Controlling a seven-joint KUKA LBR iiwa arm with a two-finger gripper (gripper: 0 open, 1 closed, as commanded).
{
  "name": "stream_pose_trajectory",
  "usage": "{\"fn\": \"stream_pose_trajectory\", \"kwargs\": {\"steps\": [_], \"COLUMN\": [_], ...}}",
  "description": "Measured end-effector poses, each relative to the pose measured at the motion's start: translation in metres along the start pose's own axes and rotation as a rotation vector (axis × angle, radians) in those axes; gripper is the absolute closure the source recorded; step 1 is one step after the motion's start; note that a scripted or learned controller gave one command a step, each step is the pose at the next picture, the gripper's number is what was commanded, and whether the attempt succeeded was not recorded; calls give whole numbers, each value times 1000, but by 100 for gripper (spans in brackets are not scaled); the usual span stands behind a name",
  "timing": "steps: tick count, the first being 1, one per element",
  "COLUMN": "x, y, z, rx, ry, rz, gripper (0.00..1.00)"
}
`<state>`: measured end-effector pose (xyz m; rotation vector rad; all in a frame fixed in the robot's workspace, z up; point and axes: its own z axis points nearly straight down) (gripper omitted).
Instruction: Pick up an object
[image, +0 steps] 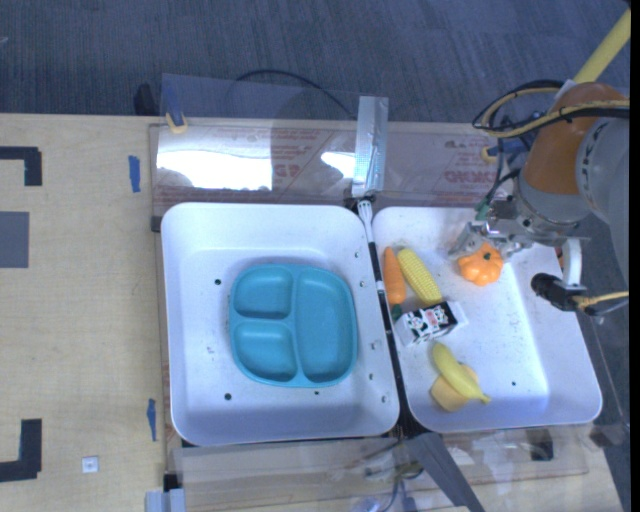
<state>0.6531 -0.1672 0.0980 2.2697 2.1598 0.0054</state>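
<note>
Where arm overhangs right bin (560, 395), tool (487, 232) blurred, grip state unclear; orange pepper (480, 266) just beside

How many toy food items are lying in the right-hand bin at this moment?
4: a carrot and a corn cob by the left wall, an orange pepper beside the gripper, and a banana near the front. The arm may hide more.
</note>
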Motion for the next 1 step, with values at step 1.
{"fn": "stream_pose_trajectory", "kwargs": {"steps": [1], "x": [38], "y": [-21], "z": [-98], "rx": [-3], "ry": [2], "rz": [12], "gripper": [100]}}
